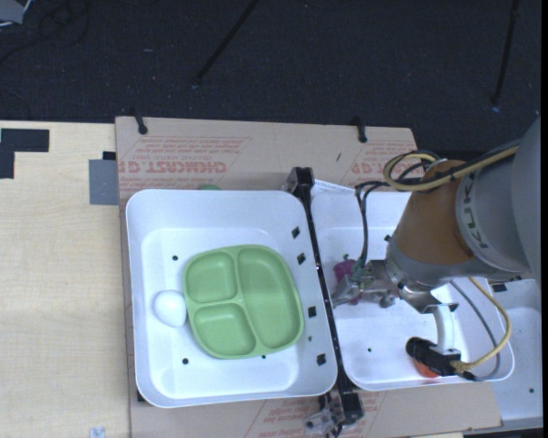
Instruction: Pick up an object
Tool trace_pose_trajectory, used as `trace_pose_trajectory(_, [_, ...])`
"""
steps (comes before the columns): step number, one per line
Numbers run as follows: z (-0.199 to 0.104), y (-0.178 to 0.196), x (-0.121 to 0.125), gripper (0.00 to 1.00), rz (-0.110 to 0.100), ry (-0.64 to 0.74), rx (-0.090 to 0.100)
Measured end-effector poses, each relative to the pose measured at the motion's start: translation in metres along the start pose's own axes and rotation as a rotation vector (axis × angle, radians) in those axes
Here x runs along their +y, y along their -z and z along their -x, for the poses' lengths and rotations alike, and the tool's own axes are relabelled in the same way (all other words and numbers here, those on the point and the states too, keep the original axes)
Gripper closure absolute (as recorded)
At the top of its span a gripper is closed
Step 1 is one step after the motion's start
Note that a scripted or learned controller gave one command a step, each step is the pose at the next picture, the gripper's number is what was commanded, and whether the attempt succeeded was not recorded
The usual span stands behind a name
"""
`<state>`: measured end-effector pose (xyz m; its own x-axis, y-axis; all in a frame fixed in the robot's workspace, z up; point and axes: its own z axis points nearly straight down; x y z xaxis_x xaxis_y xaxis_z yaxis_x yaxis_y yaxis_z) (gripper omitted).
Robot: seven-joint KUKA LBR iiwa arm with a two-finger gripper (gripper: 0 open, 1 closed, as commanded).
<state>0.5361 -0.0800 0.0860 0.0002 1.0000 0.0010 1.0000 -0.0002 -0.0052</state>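
Left bin (151, 372) holds green plate (242, 301), white ball (171, 307); right bin (374, 359), purple object (347, 267)

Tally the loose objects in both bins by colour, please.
Green: 1, the divided plate
White: 1, the egg-shaped object beside the plate
Purple: 1, a small item close to the tool, too small to identify
Total: 3

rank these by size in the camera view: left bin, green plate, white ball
1. Left bin, largest.
2. Green plate, clearly smaller, lying inside it.
3. White ball, smallest by far, beside the plate.
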Motion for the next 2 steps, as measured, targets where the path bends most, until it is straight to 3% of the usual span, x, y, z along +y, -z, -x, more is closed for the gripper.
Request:
trace_pose_trajectory(1, [0.002,0.013,0.001,1.0,0.003,-0.007,0.0])
trace_pose_trajectory(2, [0.003,0.075,0.004,1.0,0.007,0.0,-0.001])
